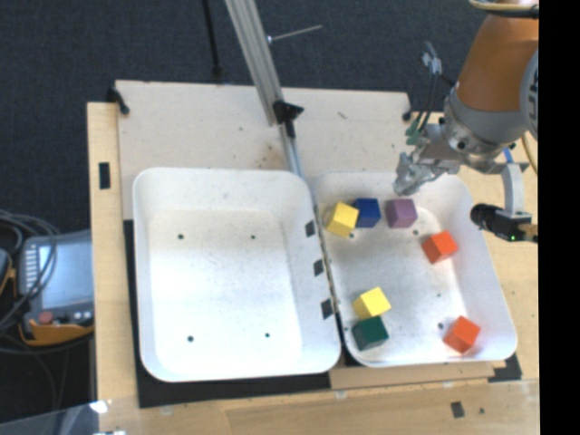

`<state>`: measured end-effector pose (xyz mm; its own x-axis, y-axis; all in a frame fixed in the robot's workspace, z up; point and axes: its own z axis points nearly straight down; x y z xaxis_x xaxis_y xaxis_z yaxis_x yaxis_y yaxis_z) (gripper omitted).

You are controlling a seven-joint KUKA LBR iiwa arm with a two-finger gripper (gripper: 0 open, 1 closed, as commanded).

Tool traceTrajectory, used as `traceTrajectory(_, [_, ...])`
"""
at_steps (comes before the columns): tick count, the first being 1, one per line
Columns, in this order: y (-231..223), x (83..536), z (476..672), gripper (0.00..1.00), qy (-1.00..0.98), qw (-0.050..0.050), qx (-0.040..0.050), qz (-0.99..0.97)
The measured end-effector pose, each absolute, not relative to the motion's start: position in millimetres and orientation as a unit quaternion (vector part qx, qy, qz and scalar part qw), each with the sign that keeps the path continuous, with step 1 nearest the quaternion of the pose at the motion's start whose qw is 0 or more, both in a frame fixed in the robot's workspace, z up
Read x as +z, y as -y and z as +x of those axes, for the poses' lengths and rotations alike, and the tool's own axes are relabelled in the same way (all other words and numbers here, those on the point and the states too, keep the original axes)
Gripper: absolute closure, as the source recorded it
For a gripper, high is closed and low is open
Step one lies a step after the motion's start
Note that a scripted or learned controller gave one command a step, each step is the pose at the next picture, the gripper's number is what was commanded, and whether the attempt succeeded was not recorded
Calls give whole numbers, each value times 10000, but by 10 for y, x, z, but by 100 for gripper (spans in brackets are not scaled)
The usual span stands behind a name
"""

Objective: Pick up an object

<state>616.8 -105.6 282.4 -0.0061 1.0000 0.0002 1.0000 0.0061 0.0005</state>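
You will find the fingers (410,178) at the upper edge of the right bin (480,284), just above the purple cube (401,212); whether they are apart or together cannot be told. Beside the purple cube sit a blue cube (367,211) and a yellow cube (343,218). An orange cube (439,246) lies right of them. The left bin (149,243) occupies the frame's left centre.

We see even, bright overhead light; the two shallow white plastic bins (227,270) look slightly washed out, shadows beneath the small coloured cubes (372,302) are soft, focus is mildly soft overall, dark floor underexposed.
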Motion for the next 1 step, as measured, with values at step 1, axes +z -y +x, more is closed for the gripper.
traceTrajectory(1, [541,2637,6012,100,-7088,1,-8,7054])
